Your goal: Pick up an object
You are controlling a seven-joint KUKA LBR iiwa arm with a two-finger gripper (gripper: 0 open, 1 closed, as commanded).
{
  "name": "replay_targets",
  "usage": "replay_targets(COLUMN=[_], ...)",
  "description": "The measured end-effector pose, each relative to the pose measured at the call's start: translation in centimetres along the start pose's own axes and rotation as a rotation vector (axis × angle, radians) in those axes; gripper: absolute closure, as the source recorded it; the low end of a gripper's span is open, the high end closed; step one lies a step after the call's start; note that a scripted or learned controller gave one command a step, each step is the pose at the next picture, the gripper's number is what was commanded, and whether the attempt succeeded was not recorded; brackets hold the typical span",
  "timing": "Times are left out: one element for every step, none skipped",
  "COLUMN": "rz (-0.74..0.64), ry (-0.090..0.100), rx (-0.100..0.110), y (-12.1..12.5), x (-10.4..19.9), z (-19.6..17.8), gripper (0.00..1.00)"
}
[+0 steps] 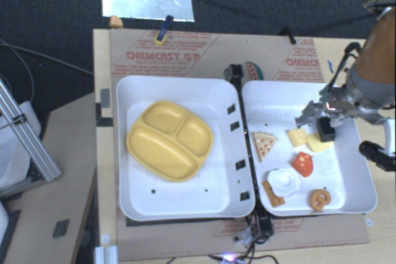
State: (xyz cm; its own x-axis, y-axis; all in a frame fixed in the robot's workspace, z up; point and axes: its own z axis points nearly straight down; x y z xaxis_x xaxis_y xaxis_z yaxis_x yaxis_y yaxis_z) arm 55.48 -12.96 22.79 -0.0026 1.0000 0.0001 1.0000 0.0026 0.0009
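The grey arm's two-finger gripper (pixel 317 119) hovers over the right white bin (pixel 365 185), its fingers spread wide with nothing between them. Just below it lie a pale yellow cheese wedge (pixel 298 136) and a flat yellow slice (pixel 320 144). Nearby sit a toy pizza slice (pixel 264 145), a red strawberry-like piece (pixel 302 164), a white fried egg (pixel 284 182) and a brown pretzel (pixel 320 198). The left white bin (pixel 133 198) holds a yellow compartment tray (pixel 169 140). Red print on the cardboard sheet (pixel 204 52) reads "CHEMCAST GP".
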Motion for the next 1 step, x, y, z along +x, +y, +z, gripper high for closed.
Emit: replay_targets(rz=[0.008], ry=[0.000], rx=[0.006], y=[-6.09], x=[-5.78], z=[6.50], gripper=[0.00])
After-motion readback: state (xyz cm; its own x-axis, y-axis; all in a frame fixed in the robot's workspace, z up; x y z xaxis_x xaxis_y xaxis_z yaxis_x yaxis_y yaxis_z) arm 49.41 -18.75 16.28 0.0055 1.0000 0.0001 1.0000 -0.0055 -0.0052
